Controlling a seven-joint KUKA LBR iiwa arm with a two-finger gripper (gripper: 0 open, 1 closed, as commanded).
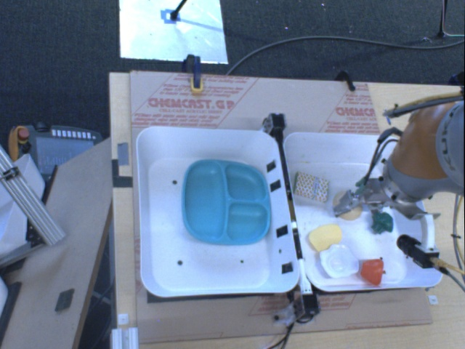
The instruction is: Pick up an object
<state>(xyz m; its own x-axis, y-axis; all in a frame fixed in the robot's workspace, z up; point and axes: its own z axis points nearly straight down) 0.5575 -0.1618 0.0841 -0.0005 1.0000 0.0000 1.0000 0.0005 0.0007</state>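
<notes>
My gripper (347, 203), finger state I cannot tell, sits low in the right bin (312, 145) over what seems a tan object (353, 213); I should centre before closing.

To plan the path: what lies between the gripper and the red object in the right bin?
In the camera view, the gripper and the red object are separated by bare white bin floor; the green object sits just beside that stretch.

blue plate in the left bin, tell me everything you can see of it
The blue plate is a light blue divided tray with rounded corners, plastic by its look, split into three compartments: one large one on the view's left, two smaller on the right. It lies flat, slightly rotated, near the middle of the left bin. Nothing rests in it or touches it besides the bin floor.
</notes>
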